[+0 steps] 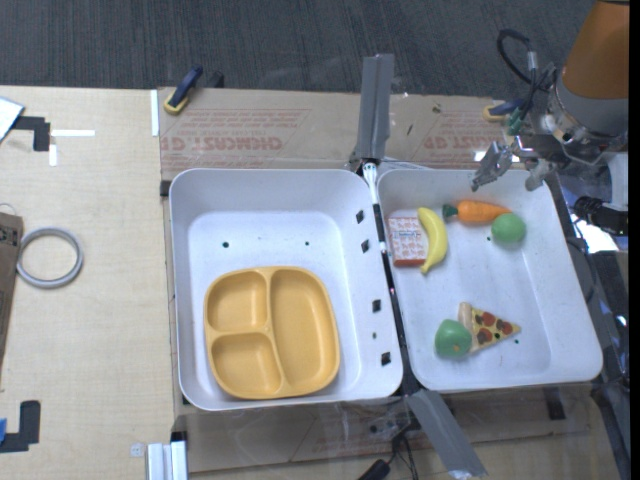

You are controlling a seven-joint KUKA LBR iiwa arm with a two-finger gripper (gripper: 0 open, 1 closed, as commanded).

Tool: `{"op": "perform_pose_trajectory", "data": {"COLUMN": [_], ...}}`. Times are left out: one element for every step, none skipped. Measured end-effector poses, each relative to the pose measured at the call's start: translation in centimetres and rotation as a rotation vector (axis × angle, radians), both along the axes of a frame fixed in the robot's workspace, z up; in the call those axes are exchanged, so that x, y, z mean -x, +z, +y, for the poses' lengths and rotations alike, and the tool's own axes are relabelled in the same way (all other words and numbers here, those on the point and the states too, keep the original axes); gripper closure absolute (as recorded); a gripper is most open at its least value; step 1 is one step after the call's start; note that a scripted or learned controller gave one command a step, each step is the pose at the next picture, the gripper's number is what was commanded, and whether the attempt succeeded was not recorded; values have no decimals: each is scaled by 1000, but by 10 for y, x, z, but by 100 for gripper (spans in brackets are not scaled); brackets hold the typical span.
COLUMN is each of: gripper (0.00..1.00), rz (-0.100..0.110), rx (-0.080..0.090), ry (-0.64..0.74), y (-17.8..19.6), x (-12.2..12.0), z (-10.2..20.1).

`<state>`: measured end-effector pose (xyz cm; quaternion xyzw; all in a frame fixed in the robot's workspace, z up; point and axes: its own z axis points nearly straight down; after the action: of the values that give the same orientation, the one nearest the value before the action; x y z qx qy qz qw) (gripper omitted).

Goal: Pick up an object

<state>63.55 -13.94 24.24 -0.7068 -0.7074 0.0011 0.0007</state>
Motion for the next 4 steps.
{"op": "perform_pose_trajectory", "data": {"gripper": [0, 0, 0, 100], "rz": [1, -3, -2, -2], "rx": [0, 1, -1, 0], "ry": [7, 238, 218, 215], "y": [-13, -24, -151, -142], "x": [12, -24, 21, 21], "z": [43, 25, 23, 22]}}
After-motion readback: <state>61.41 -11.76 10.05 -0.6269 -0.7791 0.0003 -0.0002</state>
